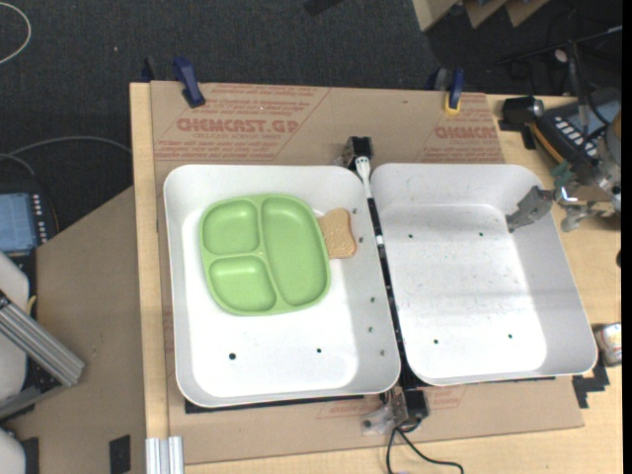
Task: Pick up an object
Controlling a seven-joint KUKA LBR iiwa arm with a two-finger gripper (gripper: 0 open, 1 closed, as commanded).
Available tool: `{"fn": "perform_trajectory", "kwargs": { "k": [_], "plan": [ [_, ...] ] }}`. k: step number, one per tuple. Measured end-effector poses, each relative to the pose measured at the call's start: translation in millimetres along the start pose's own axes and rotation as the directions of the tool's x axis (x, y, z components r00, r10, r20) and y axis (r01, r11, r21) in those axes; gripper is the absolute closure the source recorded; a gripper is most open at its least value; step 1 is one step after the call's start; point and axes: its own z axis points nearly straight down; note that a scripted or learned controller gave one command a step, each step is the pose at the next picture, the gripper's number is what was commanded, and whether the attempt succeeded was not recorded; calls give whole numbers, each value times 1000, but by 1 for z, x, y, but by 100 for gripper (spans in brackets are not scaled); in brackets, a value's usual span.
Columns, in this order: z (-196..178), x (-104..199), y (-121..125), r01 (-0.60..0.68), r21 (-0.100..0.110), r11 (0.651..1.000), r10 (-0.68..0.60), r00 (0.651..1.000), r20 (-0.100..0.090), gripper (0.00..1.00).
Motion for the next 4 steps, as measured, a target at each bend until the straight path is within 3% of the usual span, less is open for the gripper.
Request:
{"fn": "perform_trajectory", "kwargs": {
  "k": [1,2,3,4],
  "plan": [
    [-154,73,-31,9,-19,1000,-9,1000,1,0],
    [-281,119,-85,7,-17,1000,-7,1000,0,0],
    [-283,116,-83,1,-6,1000,-1,1000,2,100],
    [-178,147,-85,3,13,1000,-3,1000,-2,100]
  ]
}}
